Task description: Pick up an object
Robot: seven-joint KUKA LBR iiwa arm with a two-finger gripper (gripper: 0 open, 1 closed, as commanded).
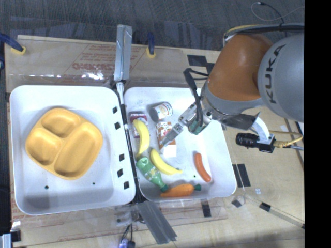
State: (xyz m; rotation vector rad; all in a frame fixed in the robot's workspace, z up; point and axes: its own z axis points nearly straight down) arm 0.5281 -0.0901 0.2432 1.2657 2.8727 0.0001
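The right bin [221, 138] holds several items. A silver can [161, 110] lies near its back. One yellow banana [141, 135] lies along the left wall, and a second banana [163, 163] lies at a slant in the middle. A red-and-white packet [164, 134] sits between them. My gripper [174, 133] reaches down and left from the wrist, with its tip right over this packet. Nothing is visibly lifted off the bin floor.
A green bottle [151, 172], an orange carrot [178, 190] and a red sausage [202, 167] lie along the right bin's front. A yellow divided plate [63, 141] fills much of the left bin [20, 190]. A divider with black clips [123, 138] separates the bins.
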